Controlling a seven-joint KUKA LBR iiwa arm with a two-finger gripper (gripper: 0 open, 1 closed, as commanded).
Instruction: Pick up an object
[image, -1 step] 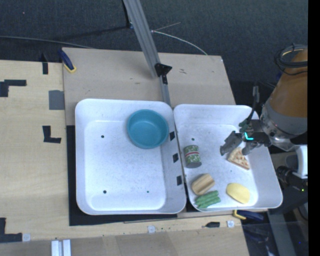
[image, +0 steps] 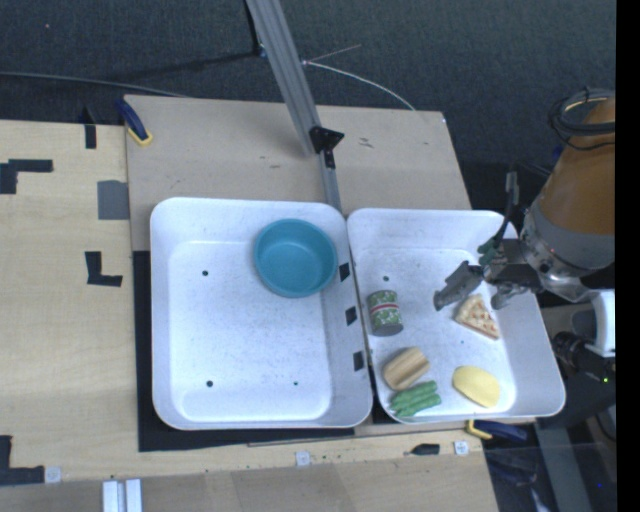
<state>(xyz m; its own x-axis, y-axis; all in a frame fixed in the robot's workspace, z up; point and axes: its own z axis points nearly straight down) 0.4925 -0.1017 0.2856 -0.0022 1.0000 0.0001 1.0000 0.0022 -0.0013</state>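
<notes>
Pizza-slice toy (image: 478, 318) (a tan wedge with a reddish face) lying flat in the right bin (image: 420, 232), toward its right wall, about halfway down. Directly over its upper edge, the hand (image: 478, 285), reaching in from the right on the grey arm (image: 575, 225) with the orange band. Two dark fingers (image: 453, 287) spread apart, one angled left of the slice, the other above its right corner; nothing between them, so released and not grasping. Whether the fingertips touch the slice, impossible to tell from this angle.

Elsewhere in the right bin: a small green-labelled can (image: 384, 311) upright near the left wall, a tan bread roll (image: 405, 367) just below it, a green pea pod (image: 415, 398) just beside the roll at the front edge, and a yellow lemon (image: 476, 386) near the front right corner, well apart from the can.

In the left bin (image: 190, 400), a blue bowl (image: 295, 257) upright in the far right corner, close to the divide between bins.

Both bins side by side on a wooden surface (image: 60, 350).
</notes>
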